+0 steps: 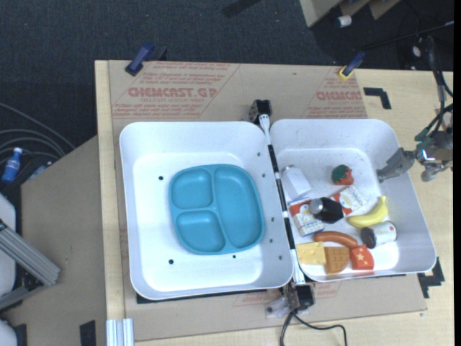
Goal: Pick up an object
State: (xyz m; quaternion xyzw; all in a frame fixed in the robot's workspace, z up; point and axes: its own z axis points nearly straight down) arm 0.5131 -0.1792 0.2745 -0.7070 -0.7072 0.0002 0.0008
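Nearest the camera, at the front of the right bin, lies a cluster of toy foods: a yellow cheese wedge, touching it a tan cracker-like piece, and beside that a red piece. Just behind them lies a sausage, lengthwise across the bin. A small white cylinder sits to its right.

Middle of the right bin: a banana, curved, near the right wall; a red-and-white packet beside it; a black rounded object touching a small silver item; a printed flat packet under them. A white carton lies along the left wall. A strawberry sits apart, toward the back.

Left bin: one blue divided plate, three compartments, lying flat at centre.

Both bins rest on a cardboard-covered bench, with a blue clamp at its back left corner.

Gripper: at the right bin's right rim, above the wall, apart from every object. It holds nothing; whether its fingers are open or closed cannot be told.
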